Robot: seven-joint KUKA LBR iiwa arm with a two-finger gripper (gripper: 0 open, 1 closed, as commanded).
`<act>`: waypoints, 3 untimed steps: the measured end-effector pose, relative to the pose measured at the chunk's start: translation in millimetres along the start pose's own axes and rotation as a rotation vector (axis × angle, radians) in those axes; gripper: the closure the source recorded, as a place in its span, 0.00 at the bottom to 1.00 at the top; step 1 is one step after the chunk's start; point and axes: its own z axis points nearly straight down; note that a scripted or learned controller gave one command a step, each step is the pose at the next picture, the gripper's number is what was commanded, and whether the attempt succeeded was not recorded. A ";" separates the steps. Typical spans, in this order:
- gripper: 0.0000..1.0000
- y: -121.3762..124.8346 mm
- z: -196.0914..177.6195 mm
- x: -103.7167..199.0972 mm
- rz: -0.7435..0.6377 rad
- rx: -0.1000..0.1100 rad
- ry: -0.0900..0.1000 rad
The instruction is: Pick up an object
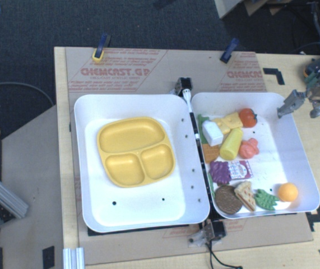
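Dark carpet all around, with a cable looping at far left. The surface (148, 66) is tan board printed with red lettering, held by clamps along the back edge. Left bin (87, 150) holds a yellow divided tray (135, 150). Right bin (300, 150) has toy food bunched along its left side and front: yellow bottle (231, 143), tomato (247, 117), purple grapes (220, 172), cookie (227, 199), orange ball (287, 192). The gripper (301, 101) sits by the right bin's far right corner; jaws look spread with nothing between them, though it's blurry.
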 end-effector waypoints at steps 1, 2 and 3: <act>0.00 2.1 -6.7 0.6 -0.003 -0.012 -0.003; 0.00 12.2 44.5 4.8 -0.005 -0.007 -0.001; 0.00 9.8 108.5 4.9 -0.003 -0.005 0.000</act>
